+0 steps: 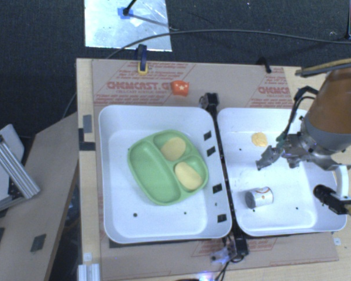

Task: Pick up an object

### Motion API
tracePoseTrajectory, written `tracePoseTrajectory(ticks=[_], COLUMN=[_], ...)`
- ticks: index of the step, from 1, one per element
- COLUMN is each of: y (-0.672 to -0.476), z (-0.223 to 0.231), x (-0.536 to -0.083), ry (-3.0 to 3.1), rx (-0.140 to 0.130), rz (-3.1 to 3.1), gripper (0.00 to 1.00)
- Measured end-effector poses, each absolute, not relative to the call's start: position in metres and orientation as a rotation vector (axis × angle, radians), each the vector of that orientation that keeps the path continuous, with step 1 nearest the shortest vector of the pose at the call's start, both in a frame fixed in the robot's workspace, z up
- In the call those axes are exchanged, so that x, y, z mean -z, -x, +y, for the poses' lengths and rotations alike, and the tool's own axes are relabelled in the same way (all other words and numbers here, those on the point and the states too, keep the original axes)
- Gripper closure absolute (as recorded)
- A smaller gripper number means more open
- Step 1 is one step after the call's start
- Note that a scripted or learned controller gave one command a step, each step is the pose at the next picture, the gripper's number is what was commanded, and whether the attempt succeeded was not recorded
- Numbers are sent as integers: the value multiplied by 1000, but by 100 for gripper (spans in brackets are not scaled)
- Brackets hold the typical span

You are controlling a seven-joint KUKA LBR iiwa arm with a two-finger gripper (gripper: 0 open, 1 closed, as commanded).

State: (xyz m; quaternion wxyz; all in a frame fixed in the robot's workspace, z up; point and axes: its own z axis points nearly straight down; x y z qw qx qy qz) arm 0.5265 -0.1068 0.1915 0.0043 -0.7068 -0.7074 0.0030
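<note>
risk, missed grasp: the gripper (268,158) hangs above the floor of the right bin (281,221), between the yellow piece (259,139) and the small can (259,197), directly over neither. a straight descent from here would likely close on bare plastic.
risk, rolling: the small can lies on its side, so in my judgement a finger touching it off-centre would push it away across the smooth bin floor rather than trap it.
risk, thin target: the yellow piece looks flat and low; fingers may slide over it or scrape the bin without catching an edge.
risk, divider: the black strip (217,151) between the bins sits just left of the gripper, and a drift that way could strike it.
gripper state: cannot tell whether it is released or clenched; nothing is seen between its tips.
small can: silver-grey cylinder with a dark end facing left, lying below the gripper, near the front of the right bin, apart from the walls.
yellow piece: small, pale yellow, rounded, just above-left of the gripper.
left of the gripper: a green divided plate (152,174) in the left bin (120,215), with two pale yellow food pieces (188,175) in its small compartments.
beyond the gripper: an orange object (179,87) on the board behind the bins.
</note>
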Motion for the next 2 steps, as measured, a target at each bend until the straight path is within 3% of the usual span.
tracePoseTrajectory(ticks=[1,2], y=[-529,-535], z=[-107,-103], x=[-197,-153], ry=[2218,2218], rx=[1,-2], rz=[-2226,-2222], gripper=[0,0])
